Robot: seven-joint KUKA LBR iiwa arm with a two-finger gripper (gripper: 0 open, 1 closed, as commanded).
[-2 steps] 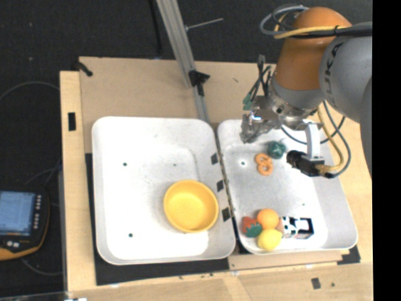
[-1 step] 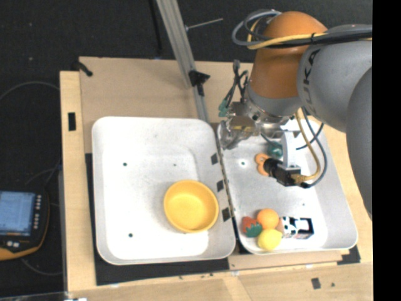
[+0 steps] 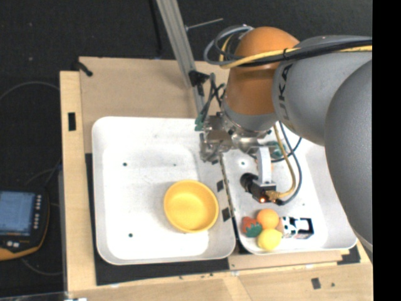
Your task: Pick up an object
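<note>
Yellow bowl (image 3: 191, 205): left bin (image 3: 125, 149), near right corner.
Fruit cluster (image 3: 264, 228): right bin (image 3: 326, 231), near edge.
Claw (image 3: 216, 144): over divider; grip state impossible to tell.
Risk: descending onto bin rims, missing everything.

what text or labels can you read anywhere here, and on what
"KU": dark letters running down the grey arm beside its orange band; the rest of the word is cut off.
Black and white block in the right bin: bold pattern, too blurred to read.
Handheld screen at the left edge: lit, too small to read.
Yellow bowl: no markings.
</note>
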